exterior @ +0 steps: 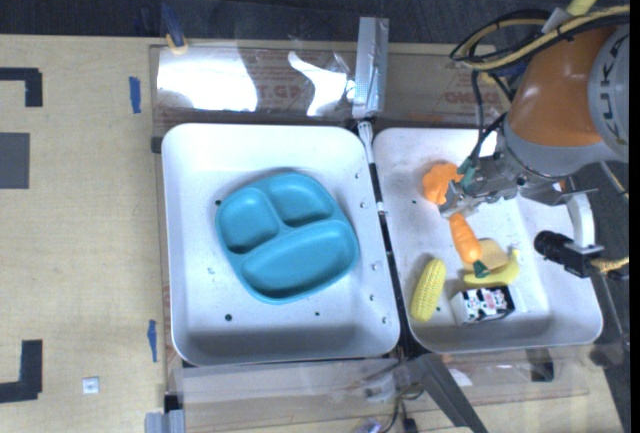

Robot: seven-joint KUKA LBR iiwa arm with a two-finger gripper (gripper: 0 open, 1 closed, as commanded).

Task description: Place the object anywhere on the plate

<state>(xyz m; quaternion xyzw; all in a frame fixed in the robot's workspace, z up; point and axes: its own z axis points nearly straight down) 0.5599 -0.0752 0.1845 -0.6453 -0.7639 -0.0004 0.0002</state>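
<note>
So the gripper [462,193] is down in the right bin [570,321], near its upper left part, sitting right between an orange lump [437,181] and the carrot [464,237]. The lump is touching or just beside the gripper's left side. The carrot starts right under the fingertips. Honestly can't tell if the fingers are open or closed, or whether they're actually holding anything, it's all a dark tangle there.

The carrot's long axis runs from upper left to lower right, top end up by the gripper, bottom end running into a yellow-green piece [497,266] that sits just beside it. Below that is a small black and white box [487,302], and left of the box a corn cob [428,287] standing roughly up-and-down in the view, close to the bin's left wall.

Room-wise: the right bin is crowded along its left and middle, with bare white floor toward the right and top. The wall between the two bins is just left of the gripper.

The plate [287,235] is blue, three compartments, sitting about mid left bin [190,171] with bare white floor all round it. It's well apart from the gripper, over the divider.
</note>
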